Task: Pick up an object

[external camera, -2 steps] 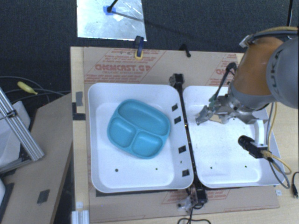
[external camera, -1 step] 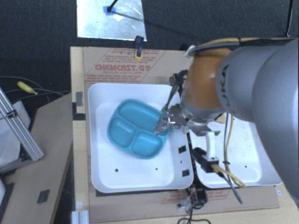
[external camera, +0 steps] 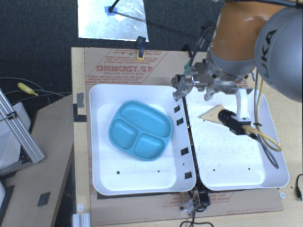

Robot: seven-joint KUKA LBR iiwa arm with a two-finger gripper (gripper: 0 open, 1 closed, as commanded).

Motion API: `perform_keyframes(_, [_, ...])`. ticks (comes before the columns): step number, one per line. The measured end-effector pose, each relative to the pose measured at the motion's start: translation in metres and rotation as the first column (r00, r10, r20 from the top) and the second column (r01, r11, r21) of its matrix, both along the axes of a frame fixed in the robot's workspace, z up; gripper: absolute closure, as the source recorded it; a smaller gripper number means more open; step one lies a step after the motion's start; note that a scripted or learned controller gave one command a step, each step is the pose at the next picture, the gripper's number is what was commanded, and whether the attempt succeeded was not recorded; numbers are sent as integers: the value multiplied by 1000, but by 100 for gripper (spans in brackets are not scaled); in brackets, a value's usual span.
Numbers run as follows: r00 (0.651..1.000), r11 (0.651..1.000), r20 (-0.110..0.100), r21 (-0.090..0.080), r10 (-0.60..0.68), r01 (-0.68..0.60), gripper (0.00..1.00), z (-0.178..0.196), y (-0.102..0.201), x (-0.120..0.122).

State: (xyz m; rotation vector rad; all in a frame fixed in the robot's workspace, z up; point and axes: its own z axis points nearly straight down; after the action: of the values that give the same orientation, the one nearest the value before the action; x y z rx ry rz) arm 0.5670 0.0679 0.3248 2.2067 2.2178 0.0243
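A blue plate with three compartments lies flat in the left bin, slightly left of that bin's middle and apart from its walls. The right bin touches the left one along a seam marked with black tabs; a tan triangular piece lies near its upper middle. The gripper hangs over the upper end of that seam, well apart from the plate; whether its jaws are apart or together I cannot tell. Both bins sit on a cardboard sheet with red print, on a wooden bench. Behind is dark carpet with a shiny metal sheet on it.
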Motion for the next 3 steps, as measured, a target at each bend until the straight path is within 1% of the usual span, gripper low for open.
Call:
perform_keyframes(1, [1000,1000,-19,-1,-1,1,0,-24,62,-40])
perform_keyframes(2, [1000,1000,-15,2,4,-4,0,24,95,-82])
perform_keyframes(3, [1000,1000,-7,3,2,-2,0,103,125,-32])
